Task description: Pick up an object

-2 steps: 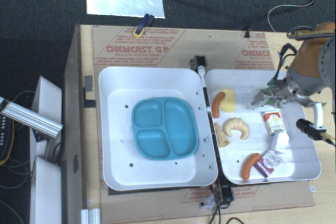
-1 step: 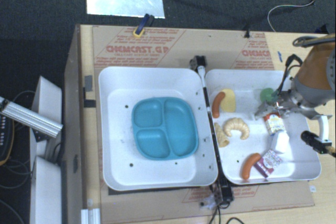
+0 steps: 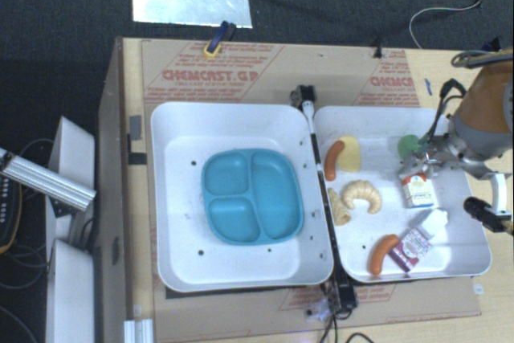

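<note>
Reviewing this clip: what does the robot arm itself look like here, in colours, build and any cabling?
The arm is rounded and grey, with a broad orange band above the wrist. A dark cable loops along its left side. Its pincer is a small metallic assembly, too blurred to make out its parts.

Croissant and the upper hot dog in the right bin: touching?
Apart. The camera view shows white bin floor between the croissant and the upper hot dog; the croissant's left end instead sits against a pale item beside it.
</note>
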`<state>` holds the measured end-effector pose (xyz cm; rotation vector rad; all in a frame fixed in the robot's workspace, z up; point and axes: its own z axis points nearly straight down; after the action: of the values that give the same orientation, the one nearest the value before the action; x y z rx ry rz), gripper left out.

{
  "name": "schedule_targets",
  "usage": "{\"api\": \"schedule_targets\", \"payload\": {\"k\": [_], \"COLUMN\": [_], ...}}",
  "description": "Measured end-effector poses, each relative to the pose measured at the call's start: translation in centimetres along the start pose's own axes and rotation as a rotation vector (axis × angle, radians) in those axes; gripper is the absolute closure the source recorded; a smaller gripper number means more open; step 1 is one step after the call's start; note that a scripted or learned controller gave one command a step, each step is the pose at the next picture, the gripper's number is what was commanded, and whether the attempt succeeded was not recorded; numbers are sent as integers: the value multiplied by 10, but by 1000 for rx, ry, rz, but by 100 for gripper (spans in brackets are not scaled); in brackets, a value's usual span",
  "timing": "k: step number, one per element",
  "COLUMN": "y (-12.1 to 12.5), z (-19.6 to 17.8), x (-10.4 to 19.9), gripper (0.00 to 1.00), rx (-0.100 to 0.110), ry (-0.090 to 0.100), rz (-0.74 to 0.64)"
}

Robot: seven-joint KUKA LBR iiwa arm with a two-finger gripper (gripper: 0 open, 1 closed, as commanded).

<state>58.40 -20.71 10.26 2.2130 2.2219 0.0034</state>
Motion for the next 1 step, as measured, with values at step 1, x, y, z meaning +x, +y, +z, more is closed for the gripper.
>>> {"api": "schedule_targets", "payload": {"k": [1], "y": [-36], "z": [-66], "x": [51], "gripper": [100], "rx": [3], "ry": [3], "rz": [0]}}
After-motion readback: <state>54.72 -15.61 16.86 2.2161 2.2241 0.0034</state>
